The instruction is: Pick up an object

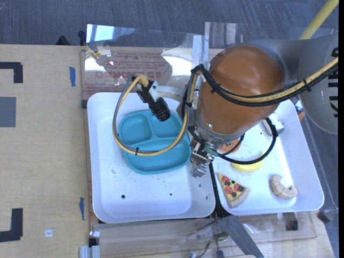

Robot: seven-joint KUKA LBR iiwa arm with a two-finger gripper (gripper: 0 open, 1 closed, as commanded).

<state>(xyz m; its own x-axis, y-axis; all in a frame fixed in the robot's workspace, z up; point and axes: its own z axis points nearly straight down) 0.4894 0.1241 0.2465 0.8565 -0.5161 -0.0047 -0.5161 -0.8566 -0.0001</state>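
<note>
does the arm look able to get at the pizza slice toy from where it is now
Probably yes. The pizza slice toy lies uncovered on the right bin's floor, just beside the gripper, apart from the mushroom-like toy and the yellow piece.

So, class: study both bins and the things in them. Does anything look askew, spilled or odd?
The blue divided plate in the left bin sits tilted, its right edge up on the wall between the bins. Dark specks dot that bin's floor. The pizza slice and mushroom lie flat.
</note>
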